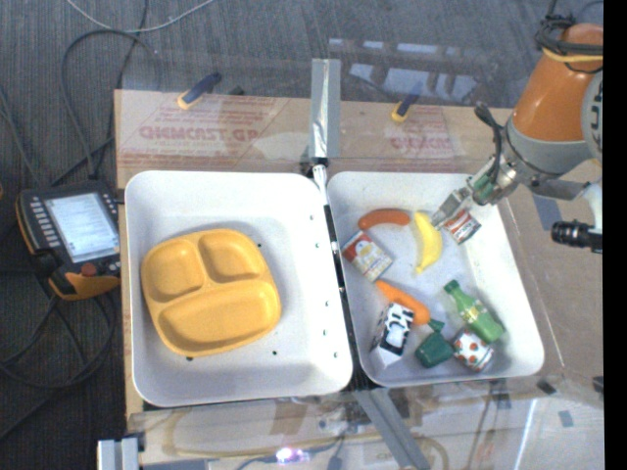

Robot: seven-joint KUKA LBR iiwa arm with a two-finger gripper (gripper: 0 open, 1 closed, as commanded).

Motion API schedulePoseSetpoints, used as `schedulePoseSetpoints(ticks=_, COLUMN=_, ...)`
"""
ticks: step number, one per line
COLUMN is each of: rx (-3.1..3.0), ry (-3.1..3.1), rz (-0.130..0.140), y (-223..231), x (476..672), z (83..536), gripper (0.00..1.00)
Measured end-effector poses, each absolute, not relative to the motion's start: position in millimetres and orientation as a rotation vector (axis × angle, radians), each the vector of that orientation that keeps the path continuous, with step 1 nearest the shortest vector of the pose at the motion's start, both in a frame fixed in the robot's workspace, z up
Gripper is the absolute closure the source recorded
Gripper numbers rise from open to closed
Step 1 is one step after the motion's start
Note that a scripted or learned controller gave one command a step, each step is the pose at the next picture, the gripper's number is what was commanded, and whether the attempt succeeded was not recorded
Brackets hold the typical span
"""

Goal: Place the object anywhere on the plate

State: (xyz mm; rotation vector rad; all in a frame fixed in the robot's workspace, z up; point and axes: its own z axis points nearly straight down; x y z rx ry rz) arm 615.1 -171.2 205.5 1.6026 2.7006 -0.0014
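The yellow divided plate (211, 290) lies in the left bin (167, 189) with nothing on it. My gripper (460, 202) hangs over the far right part of the right bin (524, 306), just above a small red and white can (463, 227) and beside the yellow banana (425, 241). I see nothing held in it. Also in the right bin are a red sausage (384, 218), a small red and white box (367, 256), an orange carrot (402, 300) and a green bottle (473, 311).
A black and white carton (395, 331), a dark green piece (433, 349) and a red spotted ball (472, 352) crowd the right bin's near side. The ridge (336, 262) between the bins runs down the middle. A handheld controller (69, 238) sits left of the bench.
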Motion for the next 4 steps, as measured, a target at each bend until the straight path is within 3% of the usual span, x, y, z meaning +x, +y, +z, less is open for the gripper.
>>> schedulePoseSetpoints(ticks=1, rx=1.647, ry=2.673, rz=-0.005, y=-220, x=644.9, z=109, gripper=1.00)
schedulePoseSetpoints(ticks=2, rx=1.856, ry=2.534, rz=-0.001, y=-179, x=668.9, z=98, gripper=1.00)
schedulePoseSetpoints(ticks=3, rx=1.804, ry=2.573, rz=0.001, y=-43, x=637.3, z=183, gripper=1.00)
schedulePoseSetpoints(ticks=4, rx=1.677, ry=2.657, rz=-0.003, y=16, x=629.2, z=183, gripper=1.00)
